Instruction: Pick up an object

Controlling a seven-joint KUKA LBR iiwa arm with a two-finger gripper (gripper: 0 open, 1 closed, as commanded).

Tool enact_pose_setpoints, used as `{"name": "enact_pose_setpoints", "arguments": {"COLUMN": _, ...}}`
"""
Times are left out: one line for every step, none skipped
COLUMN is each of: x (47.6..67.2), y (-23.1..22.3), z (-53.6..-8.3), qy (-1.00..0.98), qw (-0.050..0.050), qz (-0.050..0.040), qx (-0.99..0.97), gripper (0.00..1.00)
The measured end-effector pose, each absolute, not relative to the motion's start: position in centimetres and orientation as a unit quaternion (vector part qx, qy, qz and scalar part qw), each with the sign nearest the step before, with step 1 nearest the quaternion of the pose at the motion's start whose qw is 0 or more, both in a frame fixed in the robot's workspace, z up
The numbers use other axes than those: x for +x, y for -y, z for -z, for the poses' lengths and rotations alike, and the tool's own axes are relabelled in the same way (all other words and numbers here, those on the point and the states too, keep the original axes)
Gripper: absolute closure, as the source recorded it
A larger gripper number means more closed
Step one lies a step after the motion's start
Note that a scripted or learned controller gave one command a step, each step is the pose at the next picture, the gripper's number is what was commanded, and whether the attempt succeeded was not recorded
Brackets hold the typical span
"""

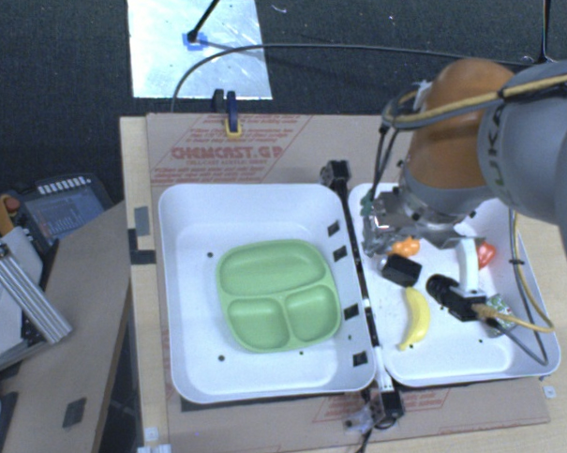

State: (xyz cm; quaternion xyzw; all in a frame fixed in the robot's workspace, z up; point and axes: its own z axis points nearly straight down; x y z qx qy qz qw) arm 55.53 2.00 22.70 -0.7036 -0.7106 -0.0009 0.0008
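We're low over the right bin, gripper down among the clutter near a small orange piece, likely our target. Can't tell the fingers' state; the wrist hides them. Banana lies just beside, green tray sits in the left bin.

The thick grey rounded arm has a smooth, matte shell. At its 9 o'clock side sits a wide glossy orange band, shaped like a dome. Thin yellow and black cables run across this band. Below it, towards 7 o'clock, a grey ring meets the silver metal gripper, which carries small screws and wires.
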Motion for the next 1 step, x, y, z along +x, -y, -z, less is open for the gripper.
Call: {"name": "enact_pose_setpoints", "arguments": {"x": 55.97, "y": -7.04, "z": -22.23, "qy": 0.711, "qw": 0.000, "qz": 0.0012, "qx": -0.704, "gripper": 1.00}}
